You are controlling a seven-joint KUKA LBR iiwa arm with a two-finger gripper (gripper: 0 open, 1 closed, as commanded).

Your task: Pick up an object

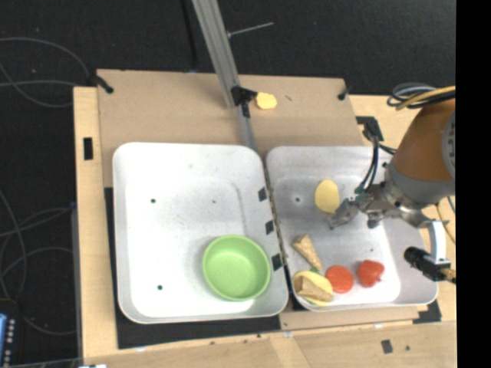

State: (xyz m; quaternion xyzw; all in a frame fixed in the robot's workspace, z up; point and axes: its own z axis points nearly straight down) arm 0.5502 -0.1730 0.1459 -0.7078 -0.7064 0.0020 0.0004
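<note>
Two white bins sit side by side on the bench: the left bin [153, 175] and the right bin [307, 167], their inner rims touching along the middle.

The left bin holds one thing, a green bowl [236, 267], upright, at about 5 o'clock in that bin and close to the near rim and the shared rim. The rest of that bin's floor, from 7 round to 2 o'clock, is bare.

The right bin holds five things. One lemon [327, 196] lies near the centre, a little toward 11 o'clock. One cone [306, 248] lies at 7 o'clock, near the shared rim. One pale wedge [314, 285] sits in the 7 o'clock corner, against the near rim. Two red pieces lie along the near rim: a tomato [340, 279] just beside the wedge, and a strawberry [370, 272] at 5 o'clock, a small gap between them. The far strip of this bin, from 10 to 1 o'clock, is open floor.

One more yellow piece [266, 101] lies outside the bins on the brown board, at 12 o'clock, beside a slanted metal rail [216, 44].

The gripper [349, 211] hangs over the right bin at about 3 o'clock from its centre, just beside the lemon on the lemon's 4 o'clock side. Whether its tips are apart or together cannot be told; nothing is seen between them. The arm [426, 152] covers the bin's right rim.
</note>
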